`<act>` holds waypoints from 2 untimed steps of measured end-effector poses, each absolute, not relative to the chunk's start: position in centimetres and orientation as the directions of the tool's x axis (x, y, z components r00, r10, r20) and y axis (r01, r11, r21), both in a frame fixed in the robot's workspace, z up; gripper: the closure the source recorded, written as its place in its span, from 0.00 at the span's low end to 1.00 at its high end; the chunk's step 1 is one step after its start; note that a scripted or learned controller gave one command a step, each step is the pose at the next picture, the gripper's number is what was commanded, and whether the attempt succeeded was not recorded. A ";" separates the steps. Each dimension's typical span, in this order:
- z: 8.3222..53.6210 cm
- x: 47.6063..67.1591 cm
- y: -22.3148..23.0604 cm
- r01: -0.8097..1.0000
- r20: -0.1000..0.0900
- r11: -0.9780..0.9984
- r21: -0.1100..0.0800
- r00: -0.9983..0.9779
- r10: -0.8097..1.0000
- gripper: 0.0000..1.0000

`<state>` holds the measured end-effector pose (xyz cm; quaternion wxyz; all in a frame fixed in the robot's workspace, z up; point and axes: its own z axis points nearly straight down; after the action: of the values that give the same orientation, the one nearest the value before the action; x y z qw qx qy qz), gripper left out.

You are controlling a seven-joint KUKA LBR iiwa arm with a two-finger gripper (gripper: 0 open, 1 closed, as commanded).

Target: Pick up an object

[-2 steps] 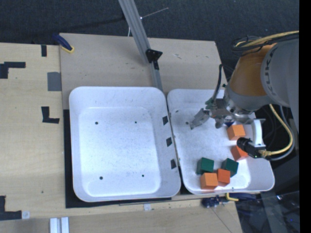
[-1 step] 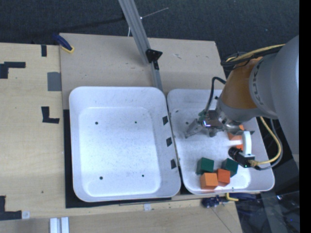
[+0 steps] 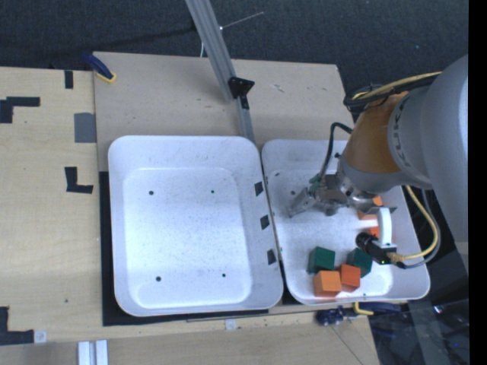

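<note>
- Orange and green blocks cluster along the right bin's [image 3: 283,166] near edge: an orange block [image 3: 328,282] beside a green block [image 3: 321,258], with another orange block [image 3: 350,276] and a green block [image 3: 361,261] toward the near right corner.
- Farther in, at the bin's middle, we see the gripper [image 3: 304,201] low and apparently holding nothing; its spread we cannot tell.
- We judge it best to centre over one block, clear of its neighbours.

1. Both bins are white, the left bin [image 3: 186,223] finely speckled with a few dark dots; the right bin [image 3: 293,162] speckled too.
2. In the right bin: a green block [image 3: 321,258], an orange block [image 3: 328,282], a smaller orange-red block [image 3: 350,276].
3. The arm [image 3: 426,128] is grey with an orange band [image 3: 373,139]; the table [image 3: 46,226] is pale wood with black marks.
</note>
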<state>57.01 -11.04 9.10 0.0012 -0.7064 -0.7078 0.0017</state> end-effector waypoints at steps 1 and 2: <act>10.1 57.0 -10.9 1.000 0.001 0.003 -0.004 -0.003 1.000 1.00; 16.3 56.8 -11.3 1.000 -0.001 0.001 0.004 -0.001 1.000 1.00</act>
<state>56.75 -11.32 16.25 -0.0015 -0.7066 -0.7076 -0.0010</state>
